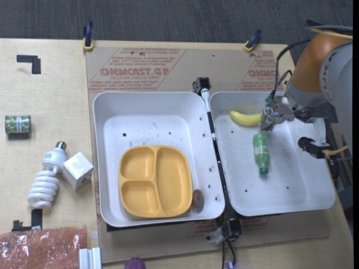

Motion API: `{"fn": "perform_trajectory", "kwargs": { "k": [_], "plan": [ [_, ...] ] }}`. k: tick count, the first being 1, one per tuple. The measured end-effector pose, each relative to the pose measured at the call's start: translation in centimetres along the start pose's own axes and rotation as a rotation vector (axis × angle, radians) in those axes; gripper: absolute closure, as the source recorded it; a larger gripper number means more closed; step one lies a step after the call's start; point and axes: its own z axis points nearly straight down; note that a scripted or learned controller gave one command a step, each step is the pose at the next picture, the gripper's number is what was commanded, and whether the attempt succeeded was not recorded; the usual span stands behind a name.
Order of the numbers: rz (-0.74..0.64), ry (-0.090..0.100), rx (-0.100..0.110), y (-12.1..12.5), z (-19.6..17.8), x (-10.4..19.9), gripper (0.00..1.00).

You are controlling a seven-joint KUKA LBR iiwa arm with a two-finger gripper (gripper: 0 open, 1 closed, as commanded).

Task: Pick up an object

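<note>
Approach step, nothing lifted yet. My tool sits low in the right bin, between the banana's right end and the cap of the green bottle, which lies lengthwise just below it. I cannot tell how the tool is set. Next move, as I judge it: settle on one target, centre over it, descend, then pinch.
</note>
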Motion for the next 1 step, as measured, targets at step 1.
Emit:
{"fn": "perform_trajectory", "kwargs": {
  "k": [1],
  "plan": [
    [-0.001,0.000,0.000,0.00,0.00,0.00,0.00]
  ]
}}
